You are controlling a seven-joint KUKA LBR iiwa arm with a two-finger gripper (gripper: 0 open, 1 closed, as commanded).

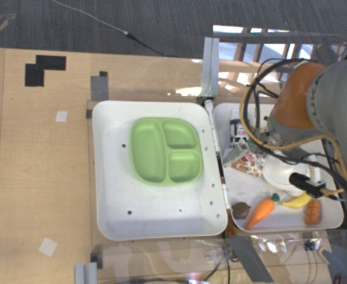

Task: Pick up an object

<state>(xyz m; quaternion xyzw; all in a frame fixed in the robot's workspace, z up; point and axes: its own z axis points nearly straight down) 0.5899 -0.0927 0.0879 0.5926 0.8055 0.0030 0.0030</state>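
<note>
Orange carrot lies loose in right bin | gripper hidden under arm, cannot tell state | advice: descend centred, close across carrot's width

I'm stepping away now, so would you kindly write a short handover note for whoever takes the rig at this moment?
Arm: reaching in over the right bin; its wrist covers the grasping end, so a grasp cannot be confirmed.
Right bin holds: carrot, banana, a brown item, a small dark round piece, a patterned packet, a white dish.
Left bin: green divided plate.
Done: nothing seen lifted.
Left: pick up one object.
</note>
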